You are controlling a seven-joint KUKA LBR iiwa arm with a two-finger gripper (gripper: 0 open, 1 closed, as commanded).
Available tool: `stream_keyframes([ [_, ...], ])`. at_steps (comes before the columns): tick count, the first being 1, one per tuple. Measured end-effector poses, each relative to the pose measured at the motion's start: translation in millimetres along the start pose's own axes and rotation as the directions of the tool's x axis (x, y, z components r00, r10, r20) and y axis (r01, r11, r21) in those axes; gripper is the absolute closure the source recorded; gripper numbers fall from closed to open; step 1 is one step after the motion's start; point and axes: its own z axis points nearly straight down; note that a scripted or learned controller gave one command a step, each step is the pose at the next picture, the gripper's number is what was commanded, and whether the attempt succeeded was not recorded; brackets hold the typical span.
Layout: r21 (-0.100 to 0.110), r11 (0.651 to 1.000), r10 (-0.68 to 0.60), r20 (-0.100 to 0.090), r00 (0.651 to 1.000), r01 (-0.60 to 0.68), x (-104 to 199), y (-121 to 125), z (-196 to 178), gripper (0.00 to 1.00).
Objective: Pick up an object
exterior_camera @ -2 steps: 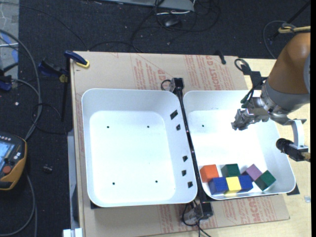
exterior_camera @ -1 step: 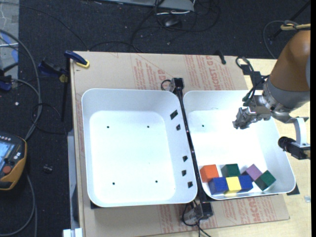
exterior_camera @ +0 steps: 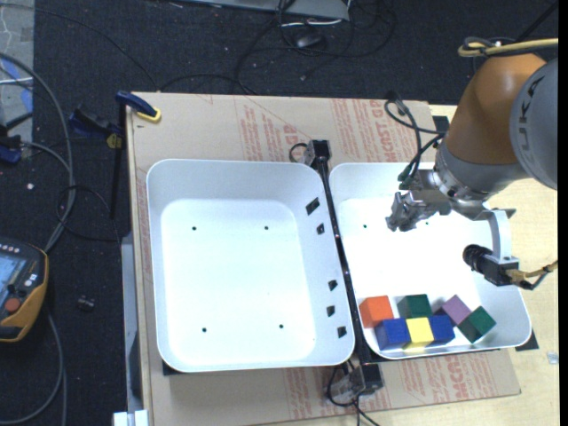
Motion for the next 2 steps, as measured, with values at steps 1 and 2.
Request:
stream_keyframes([
  [1, -0.001, 1.0, 0.0, 0.0, 1.0, 0.0, 50.3, 4.9, -10.2, 1.0],
  [2, 0.0, 1.0, -0.001, 0.0, 1.0, 0.001, 108.9, 24.8, -15.7, 1.0],
])
